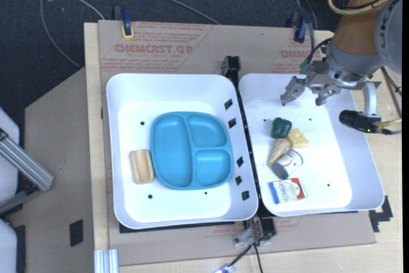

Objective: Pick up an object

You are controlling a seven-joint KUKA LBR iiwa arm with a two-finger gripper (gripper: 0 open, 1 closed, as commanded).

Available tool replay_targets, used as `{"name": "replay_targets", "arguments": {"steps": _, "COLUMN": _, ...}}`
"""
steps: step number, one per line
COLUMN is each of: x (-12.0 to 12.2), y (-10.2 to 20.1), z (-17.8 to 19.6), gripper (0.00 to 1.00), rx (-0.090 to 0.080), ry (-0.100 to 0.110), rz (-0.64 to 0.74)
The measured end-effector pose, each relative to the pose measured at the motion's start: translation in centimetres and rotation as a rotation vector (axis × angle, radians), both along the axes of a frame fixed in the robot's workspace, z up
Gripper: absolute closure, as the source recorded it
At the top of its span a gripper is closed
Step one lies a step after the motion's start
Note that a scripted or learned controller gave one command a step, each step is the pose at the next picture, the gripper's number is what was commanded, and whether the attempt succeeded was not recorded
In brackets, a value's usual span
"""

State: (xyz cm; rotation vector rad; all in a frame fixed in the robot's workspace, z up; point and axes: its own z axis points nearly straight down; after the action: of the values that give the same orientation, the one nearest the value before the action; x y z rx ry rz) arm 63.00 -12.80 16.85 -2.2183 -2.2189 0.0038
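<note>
Camera view: the table (192, 41) is seen carrying two white bins side by side. The left bin (121, 137) holds a blue divided plate (190, 149) with a tan bread-like block (142, 166) just beside it on the left. The right bin (345, 156) holds a tight cluster near its left wall: a dark green piece (280, 128), a yellow piece (296, 138), a cone-shaped item (278, 151), a small can-like item (289, 162) and a flat red-and-white packet (287, 190).

The hand (307, 90) is held over the far part of the right bin, its two fingers spread apart with nothing between them, well apart from the cluster.

A miss is judged likely, since the items are crowded and touching: two could be pinched at once, or one could be nudged aside as the fingers come down. The packet is judged hard to grip because it lies flat, and the can-like item could roll. A descent from the present spot would meet only bare bin floor.
</note>
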Motion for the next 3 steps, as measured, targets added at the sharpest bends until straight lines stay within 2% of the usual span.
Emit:
{"name": "replay_targets", "arguments": {"steps": 1, "x": -0.1, "y": -0.1, "z": -6.2, "gripper": 0.00, "rx": 0.000, "ry": 0.000, "rz": 0.000}}
{"name": "replay_targets", "arguments": {"steps": 2, "x": 0.0, "y": -0.1, "z": -4.8, "gripper": 1.00, "rx": 0.000, "ry": -0.005, "rz": 0.000}}
{"name": "replay_targets", "arguments": {"steps": 3, "x": 1.2, "y": 0.3, "z": 0.8, "gripper": 1.00, "rx": -0.002, "ry": -0.012, "rz": 0.002}}
